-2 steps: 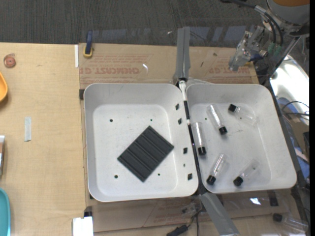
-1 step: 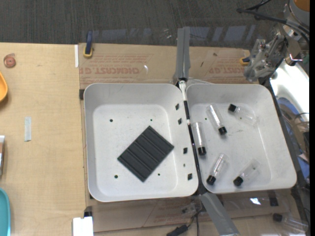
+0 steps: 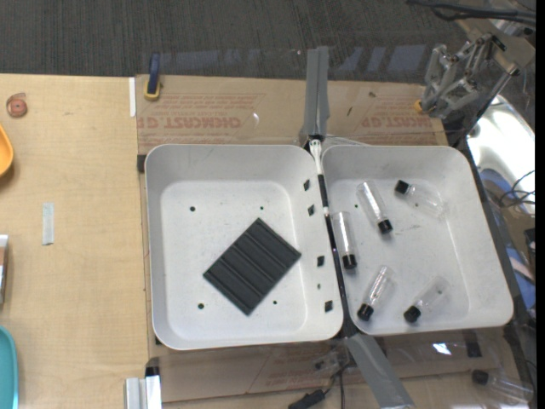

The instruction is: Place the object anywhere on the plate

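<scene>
Black ribbed plate (image 3: 252,265) lies flat in the middle of the left bin (image 3: 157,228), turned at an angle to the bin's edges, and nothing sits on it yet. Over in the right bin (image 3: 443,254) we've got five clear vials with black caps scattered about: one (image 3: 343,241) hard against the left wall, one (image 3: 372,204) just beside it toward the far edge, one (image 3: 415,192) near the far-right corner, and two (image 3: 375,290) (image 3: 426,301) along the near edge.

The arm (image 3: 467,73) hangs beyond the far-right corner of the right bin, out over the worktop, not above either bin. We cannot tell whether the jaws are open or closed from here, and nothing is visible between them. So every vial sits well apart from the jaws. The far-right one is nearest to them; the plate is the farthest thing of all.

What could spoil this? We reckon the vials are the trouble: round, smooth and lying on their sides, they are likely to roll or squirt out as the jaws close. The one against the left wall leaves little room on the wall side, so a descent there may clip the rim. Two vials lie close together, and a sloppy approach could nudge the neighbour. Then comes the carry across the divider between the bins, where a weak grip may drop the vial short. Even on the plate, a round vial could roll off the ribs.
</scene>
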Action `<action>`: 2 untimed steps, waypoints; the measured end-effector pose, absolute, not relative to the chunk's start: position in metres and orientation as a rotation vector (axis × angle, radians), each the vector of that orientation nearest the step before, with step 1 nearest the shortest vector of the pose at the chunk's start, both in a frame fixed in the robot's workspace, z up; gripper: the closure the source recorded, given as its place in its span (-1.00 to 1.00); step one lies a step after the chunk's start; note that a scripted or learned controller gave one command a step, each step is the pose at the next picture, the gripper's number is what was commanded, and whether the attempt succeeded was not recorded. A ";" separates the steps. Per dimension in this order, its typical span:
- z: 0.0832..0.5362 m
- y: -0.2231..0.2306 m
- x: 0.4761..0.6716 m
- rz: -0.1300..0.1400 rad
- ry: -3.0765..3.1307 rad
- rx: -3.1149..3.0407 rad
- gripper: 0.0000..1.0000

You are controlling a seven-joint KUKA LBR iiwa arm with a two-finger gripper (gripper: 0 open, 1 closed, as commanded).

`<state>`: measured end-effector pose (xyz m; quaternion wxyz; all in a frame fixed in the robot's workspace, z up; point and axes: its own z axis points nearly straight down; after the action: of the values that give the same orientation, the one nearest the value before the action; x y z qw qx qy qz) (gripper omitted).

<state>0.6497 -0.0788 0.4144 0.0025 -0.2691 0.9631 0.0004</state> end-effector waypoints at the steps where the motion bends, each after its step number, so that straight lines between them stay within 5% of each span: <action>1: 0.442 -0.099 0.643 0.000 2.908 -1.173 1.00; 2: 0.441 -0.092 0.660 0.002 2.559 -1.814 1.00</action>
<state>0.6601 -0.0920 0.4412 0.0025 -0.5782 0.8159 0.0005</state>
